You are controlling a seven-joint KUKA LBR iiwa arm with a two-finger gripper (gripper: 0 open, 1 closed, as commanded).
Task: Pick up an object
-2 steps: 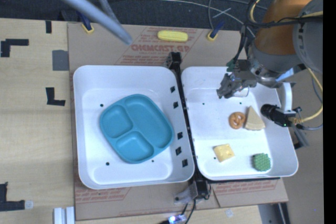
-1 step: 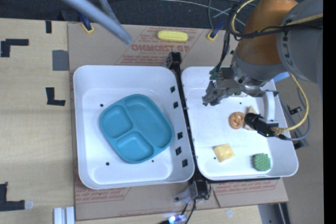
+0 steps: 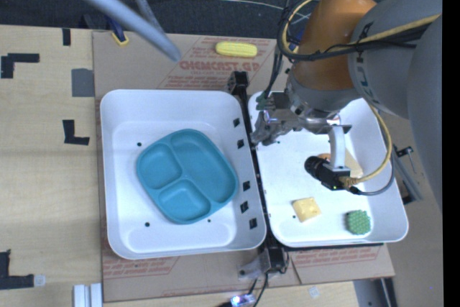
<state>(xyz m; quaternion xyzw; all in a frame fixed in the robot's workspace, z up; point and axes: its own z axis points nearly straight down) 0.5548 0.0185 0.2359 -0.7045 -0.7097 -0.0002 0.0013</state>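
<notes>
In the right bin (image 3: 381, 226) lie a yellow block (image 3: 307, 208) and a green scrubby piece (image 3: 358, 221) near its front edge; the gripper (image 3: 269, 127) hangs above the bin's far-left corner, its state impossible to tell

Divided plate (image 3: 187, 175) in left bin (image 3: 115, 154); cube (image 3: 307, 209) in right bin (image 3: 388, 226).

This is a robotics lab. The wooden surface (image 3: 43, 154) carries black tape marks, and a cardboard sheet (image 3: 208, 65) lies under two white bins (image 3: 115, 111) set side by side. Loose black cables (image 3: 215, 0) trail over dark carpet, and the big grey arm (image 3: 402, 47) with its orange band is wired all round.
</notes>
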